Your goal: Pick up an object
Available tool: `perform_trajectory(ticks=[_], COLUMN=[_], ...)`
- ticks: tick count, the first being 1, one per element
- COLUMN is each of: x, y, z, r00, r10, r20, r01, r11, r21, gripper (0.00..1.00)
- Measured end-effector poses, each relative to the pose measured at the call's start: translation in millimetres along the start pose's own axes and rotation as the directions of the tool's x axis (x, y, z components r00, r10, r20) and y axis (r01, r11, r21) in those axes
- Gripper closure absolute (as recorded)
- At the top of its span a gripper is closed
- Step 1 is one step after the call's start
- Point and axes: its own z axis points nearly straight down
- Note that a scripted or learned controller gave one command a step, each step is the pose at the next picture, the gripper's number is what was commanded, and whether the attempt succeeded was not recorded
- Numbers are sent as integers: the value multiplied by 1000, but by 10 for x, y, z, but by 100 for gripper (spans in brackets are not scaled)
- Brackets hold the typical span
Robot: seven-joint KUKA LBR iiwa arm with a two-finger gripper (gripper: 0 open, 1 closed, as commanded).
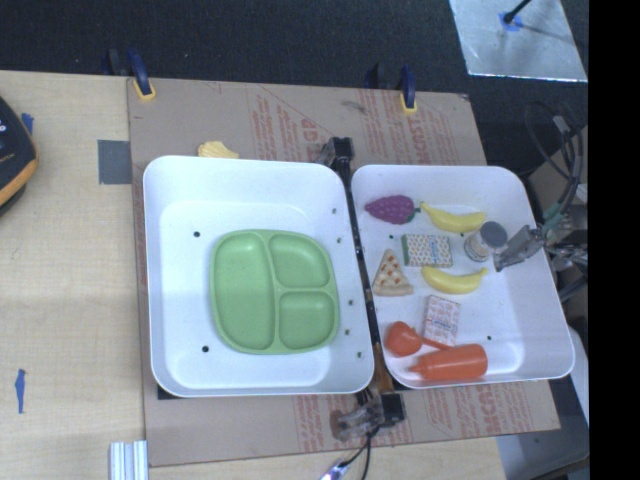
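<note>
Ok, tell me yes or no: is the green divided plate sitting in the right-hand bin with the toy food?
No, the green divided plate lies alone in the left white bin, while the toy food is in the right white bin.

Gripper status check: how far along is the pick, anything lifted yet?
Done: the gripper has reached the right bin, at its right side beside the upper banana. In hand: nothing that I can see; its fingers are too blurred to read. Left: the grasp and lift. The grapes, pizza slice, lower banana and carrot all lie on the bin floor.
</note>
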Motion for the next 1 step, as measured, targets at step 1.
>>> perform_trajectory(ticks=[1], x=[327], y=[77], z=[1219], r00=[1000], r10=[-1], r20=[-1], r01=[1], r11=[1000], r21=[2], gripper=[0])
